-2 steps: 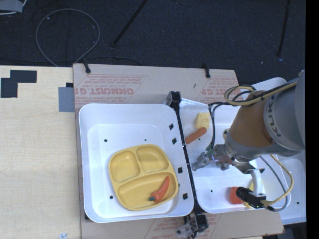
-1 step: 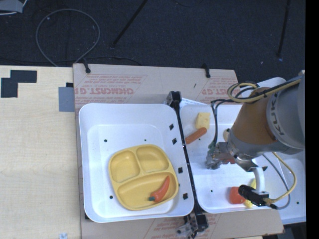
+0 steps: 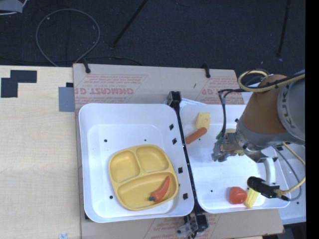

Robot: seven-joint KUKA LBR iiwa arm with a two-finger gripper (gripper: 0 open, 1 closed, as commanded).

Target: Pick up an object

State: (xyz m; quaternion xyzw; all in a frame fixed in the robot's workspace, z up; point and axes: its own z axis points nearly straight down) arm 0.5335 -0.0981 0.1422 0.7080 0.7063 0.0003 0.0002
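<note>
Gripper (image 3: 219,153) low over the right bin (image 3: 219,195), finger state cannot be told, orange sausage (image 3: 195,135) and yellow cheese wedge (image 3: 202,120) just beyond it, red and yellow pieces (image 3: 242,195) near the front, chili pepper (image 3: 160,189) on yellow divided plate (image 3: 127,166) in left bin (image 3: 99,118)

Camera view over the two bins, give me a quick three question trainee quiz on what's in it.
1. True or false: the chili pepper lies in the yellow divided plate.
2. Which bin is the claw over? A) left bin B) right bin
3. Fill in: the orange carrot lies just below the ____ wedge.

Key: 1 true; 2 B; 3 cheese
</note>
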